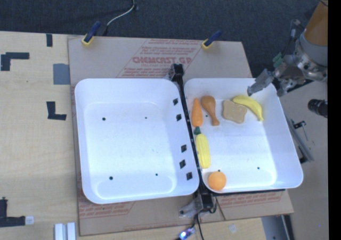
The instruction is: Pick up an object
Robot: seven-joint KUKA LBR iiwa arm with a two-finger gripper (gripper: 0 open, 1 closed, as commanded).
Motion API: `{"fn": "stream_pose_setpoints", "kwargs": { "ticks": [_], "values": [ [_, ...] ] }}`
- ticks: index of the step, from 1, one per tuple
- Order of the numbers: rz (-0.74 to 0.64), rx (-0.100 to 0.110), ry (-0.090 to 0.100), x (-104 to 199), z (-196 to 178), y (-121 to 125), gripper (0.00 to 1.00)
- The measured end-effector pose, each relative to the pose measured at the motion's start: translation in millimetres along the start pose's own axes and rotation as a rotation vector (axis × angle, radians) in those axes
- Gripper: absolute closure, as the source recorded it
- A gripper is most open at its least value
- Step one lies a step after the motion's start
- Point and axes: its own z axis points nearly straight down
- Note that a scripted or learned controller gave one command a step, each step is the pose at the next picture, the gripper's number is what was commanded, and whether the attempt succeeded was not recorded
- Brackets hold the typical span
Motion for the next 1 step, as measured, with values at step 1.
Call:
{"fn": "stream_pose_setpoints", "kwargs": {
  "ticks": [1],
  "values": [
    [-0.007,-0.015,-0.002,51.5,-126.5,16.3,0.0]
  ]
}}
